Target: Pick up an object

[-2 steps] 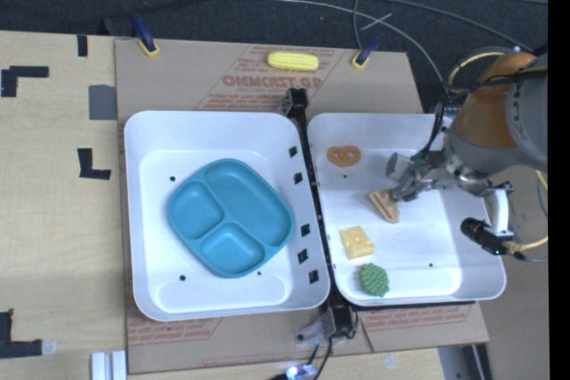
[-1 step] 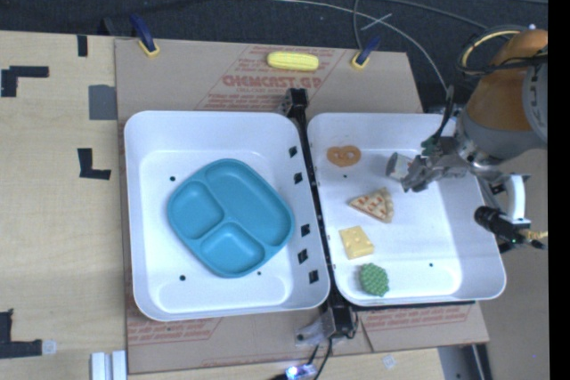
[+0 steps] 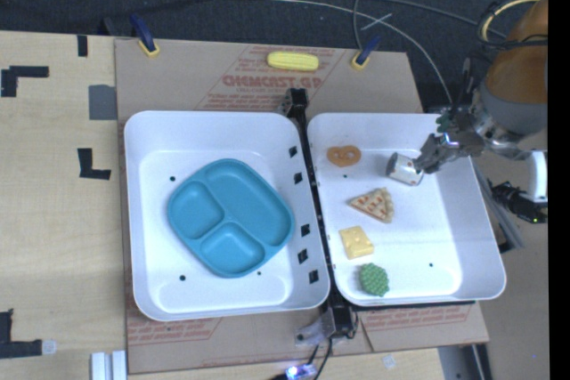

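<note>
Claw (image 3: 403,168) in rt bin (image 3: 463,218), grip state unclear; 4 food bits there, 1 blue tray (image 3: 230,216) in left bin (image 3: 147,218).

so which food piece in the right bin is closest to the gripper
The pretzel, at the bin's top left; the gripper sits just right of it, nearer than the pizza slice.

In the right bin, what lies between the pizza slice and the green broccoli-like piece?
The camera view shows a yellow cheese block sitting between the pizza slice and the green broccoli-like piece, apart from both, on the right bin floor.
</note>
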You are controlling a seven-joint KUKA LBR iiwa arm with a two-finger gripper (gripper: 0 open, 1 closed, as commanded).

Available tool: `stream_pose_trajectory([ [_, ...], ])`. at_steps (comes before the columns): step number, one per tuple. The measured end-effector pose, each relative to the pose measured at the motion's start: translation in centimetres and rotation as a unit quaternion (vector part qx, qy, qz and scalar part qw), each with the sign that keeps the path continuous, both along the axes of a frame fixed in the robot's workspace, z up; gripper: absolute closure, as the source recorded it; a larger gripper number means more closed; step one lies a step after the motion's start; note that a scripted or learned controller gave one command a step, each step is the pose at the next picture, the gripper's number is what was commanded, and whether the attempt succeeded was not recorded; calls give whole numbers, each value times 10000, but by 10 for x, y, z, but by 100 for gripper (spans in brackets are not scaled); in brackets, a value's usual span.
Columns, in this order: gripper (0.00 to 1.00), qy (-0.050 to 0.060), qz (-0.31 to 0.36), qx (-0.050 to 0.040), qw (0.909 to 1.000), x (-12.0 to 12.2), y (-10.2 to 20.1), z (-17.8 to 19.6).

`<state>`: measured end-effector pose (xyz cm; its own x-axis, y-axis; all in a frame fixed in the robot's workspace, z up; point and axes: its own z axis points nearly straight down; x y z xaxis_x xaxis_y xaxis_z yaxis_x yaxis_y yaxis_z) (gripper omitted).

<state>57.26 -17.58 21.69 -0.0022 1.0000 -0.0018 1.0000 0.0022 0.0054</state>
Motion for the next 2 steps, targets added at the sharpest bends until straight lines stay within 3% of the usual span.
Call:
stream_pose_trajectory([
  [1,100,28,-5,8,10000,0,0,4],
  [2,100,39,13,16,10000,-11,51,-4],
])
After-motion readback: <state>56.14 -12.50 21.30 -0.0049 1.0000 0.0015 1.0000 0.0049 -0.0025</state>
